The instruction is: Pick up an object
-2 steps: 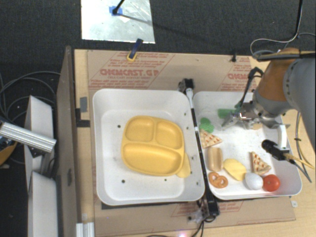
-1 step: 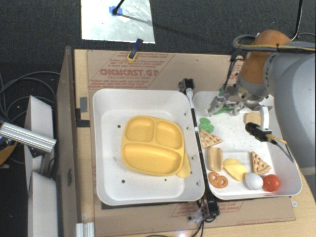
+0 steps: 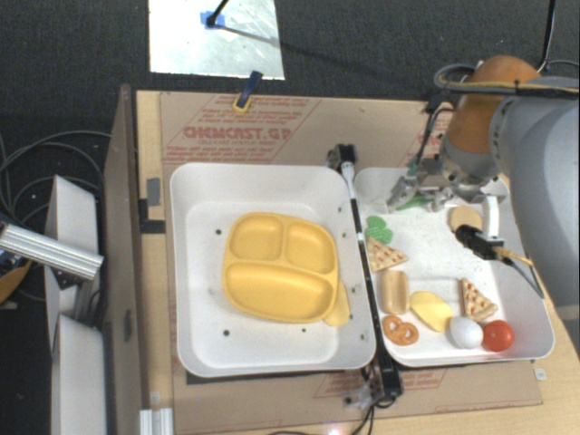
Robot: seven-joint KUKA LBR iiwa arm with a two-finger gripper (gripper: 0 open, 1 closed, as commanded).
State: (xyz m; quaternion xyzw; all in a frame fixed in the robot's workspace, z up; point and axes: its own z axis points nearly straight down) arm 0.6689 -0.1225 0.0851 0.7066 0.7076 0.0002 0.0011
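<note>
Arm: grey arm [image 3: 539,152] is seen coming in from the right, with its orange band [image 3: 485,98] over the far right corner of the bench.
Gripper: gripper [image 3: 410,194] is placed over the far left part of the right bin [image 3: 541,320], above bare white floor.
Gripper state: open or closed cannot be told from this view.
Pick candidates: toy food pieces are all laid in the right bin.
Nearest to gripper: green piece [image 3: 378,231] is found just near of it, by the bin's left wall.
Left column: waffle wedge [image 3: 387,257], tan roll [image 3: 395,290] and pretzel [image 3: 400,330] are lined up from far to near below the green piece.
Near row: yellow lump [image 3: 431,311], white ball [image 3: 466,332] and red ball [image 3: 497,335] are set along the near edge, with the white and red balls touching.
Others: pizza wedge [image 3: 476,299] is laid just far of the white ball; tan disc [image 3: 464,217] is partly hidden under the wrist.
Left bin: left bin [image 3: 181,243] is occupied by a yellow divided plate [image 3: 281,265].
Writing: red print on the cardboard sheet [image 3: 299,116] under the bins is read as roughly "CHEMCAST GP"; the smaller red lines beyond it cannot be read.
Far side: silvery sheet [image 3: 217,48] is laid on dark carpet; a blue-and-yellow clip [image 3: 245,93] is seen at the cardboard's far edge.
Left side: metal rail [image 3: 50,250] and black cables [image 3: 36,161] are seen off the bench.
</note>
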